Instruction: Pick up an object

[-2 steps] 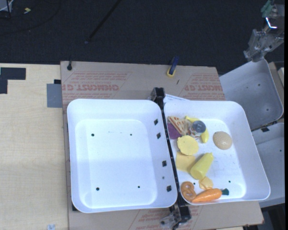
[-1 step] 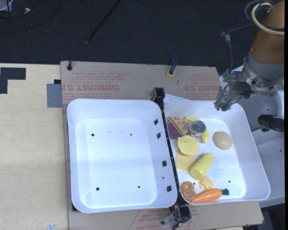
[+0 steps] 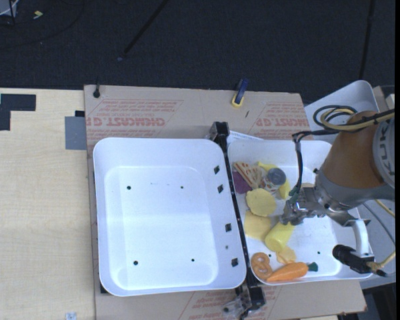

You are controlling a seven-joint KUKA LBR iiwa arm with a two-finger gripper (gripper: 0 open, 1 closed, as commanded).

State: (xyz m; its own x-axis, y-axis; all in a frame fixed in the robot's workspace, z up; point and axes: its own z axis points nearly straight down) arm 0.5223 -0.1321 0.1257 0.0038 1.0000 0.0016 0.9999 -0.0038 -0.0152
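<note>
Two shallow white bins are seen side by side on the bench: the left bin [image 3: 160,212] fills the centre of the frame, and the right bin [image 3: 320,245] sits at centre right. The gripper [image 3: 295,211] is lowered into the right bin, above a cluster of objects — a yellow block [image 3: 278,237] just below it, a pale yellow disc [image 3: 261,202] to its left, a round grey-blue piece [image 3: 276,177] above. An orange carrot-shaped toy [image 3: 288,271] lies along the bin's lower edge, beside an orange ring [image 3: 261,264]. Nothing can be seen between the gripper's tips — whether they are spread or closed cannot be told.
</note>
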